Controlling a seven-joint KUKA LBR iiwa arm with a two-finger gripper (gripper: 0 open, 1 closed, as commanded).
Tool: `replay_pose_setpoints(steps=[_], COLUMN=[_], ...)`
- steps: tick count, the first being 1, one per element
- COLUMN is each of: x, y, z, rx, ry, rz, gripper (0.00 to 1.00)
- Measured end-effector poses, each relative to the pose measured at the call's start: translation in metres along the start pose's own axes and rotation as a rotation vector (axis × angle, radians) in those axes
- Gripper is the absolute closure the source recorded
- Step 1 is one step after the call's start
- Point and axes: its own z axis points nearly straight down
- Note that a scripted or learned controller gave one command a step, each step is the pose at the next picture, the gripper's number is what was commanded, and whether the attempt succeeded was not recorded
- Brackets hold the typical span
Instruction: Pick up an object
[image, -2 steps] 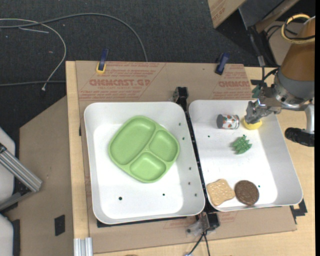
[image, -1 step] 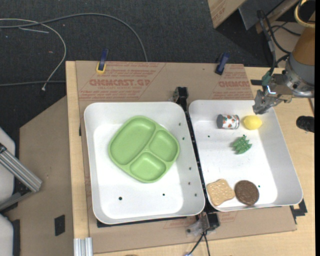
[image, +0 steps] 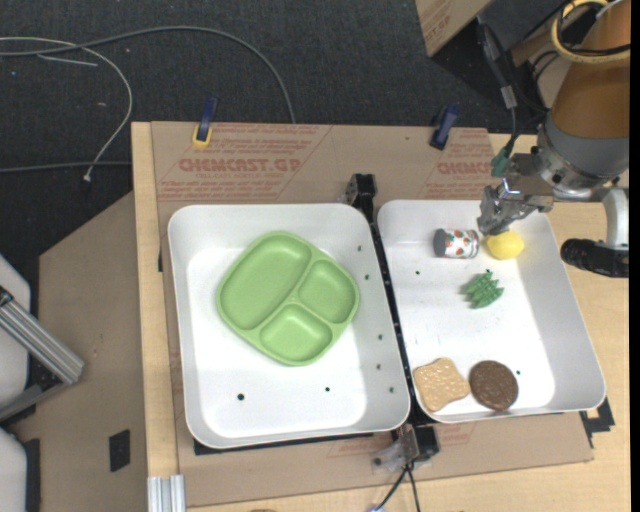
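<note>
Camera view looks down on a brown desk (image: 250, 150) carrying two white bins. Left bin (image: 200, 400) holds a light green divided plate (image: 288, 297) with three compartments. Right bin (image: 570, 340) holds a round brown cookie (image: 494, 385) and a tan, square cracker (image: 440, 384) at its near edge, a small green leafy sprig (image: 483, 290) in the middle, and a small white can (image: 456, 243) lying on its side at the far end. Just right of it sits a small, rounded yellow lemon (image: 506, 246), with the tool (image: 498, 222) directly above; whether its tips are spread cannot be told.
</note>
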Motion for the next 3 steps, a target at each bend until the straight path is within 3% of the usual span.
replay_pose_setpoints(steps=[3], x=[0.152], y=[-0.014], z=[0.007], rx=[0.001], ry=[0.001], rz=[-0.001], gripper=[1.00])
